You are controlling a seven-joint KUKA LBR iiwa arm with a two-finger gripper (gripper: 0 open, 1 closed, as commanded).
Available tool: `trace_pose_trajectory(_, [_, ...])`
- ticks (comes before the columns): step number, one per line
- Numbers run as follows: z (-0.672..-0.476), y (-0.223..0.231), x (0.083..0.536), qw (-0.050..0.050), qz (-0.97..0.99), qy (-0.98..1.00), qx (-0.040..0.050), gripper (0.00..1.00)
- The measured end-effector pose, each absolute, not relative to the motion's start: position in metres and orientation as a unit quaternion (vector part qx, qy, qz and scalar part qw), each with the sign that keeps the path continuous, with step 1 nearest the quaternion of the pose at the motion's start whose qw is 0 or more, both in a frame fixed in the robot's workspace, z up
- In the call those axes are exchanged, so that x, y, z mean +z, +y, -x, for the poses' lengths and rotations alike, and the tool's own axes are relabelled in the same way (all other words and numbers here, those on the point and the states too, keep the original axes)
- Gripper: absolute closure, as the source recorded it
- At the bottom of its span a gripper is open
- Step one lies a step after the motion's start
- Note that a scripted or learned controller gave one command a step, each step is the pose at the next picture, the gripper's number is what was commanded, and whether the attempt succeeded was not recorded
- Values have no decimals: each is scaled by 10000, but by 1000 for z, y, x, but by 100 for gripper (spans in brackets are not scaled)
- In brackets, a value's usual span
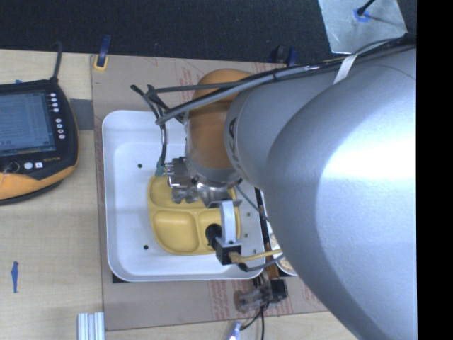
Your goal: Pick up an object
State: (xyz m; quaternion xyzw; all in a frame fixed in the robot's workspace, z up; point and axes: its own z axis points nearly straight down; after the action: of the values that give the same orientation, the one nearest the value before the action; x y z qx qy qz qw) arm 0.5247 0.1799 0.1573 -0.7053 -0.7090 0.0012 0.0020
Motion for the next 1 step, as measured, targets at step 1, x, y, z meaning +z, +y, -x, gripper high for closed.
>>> trace_pose_trajectory(1, [-481, 211, 221, 20, 7050, -7093, 17, 100])
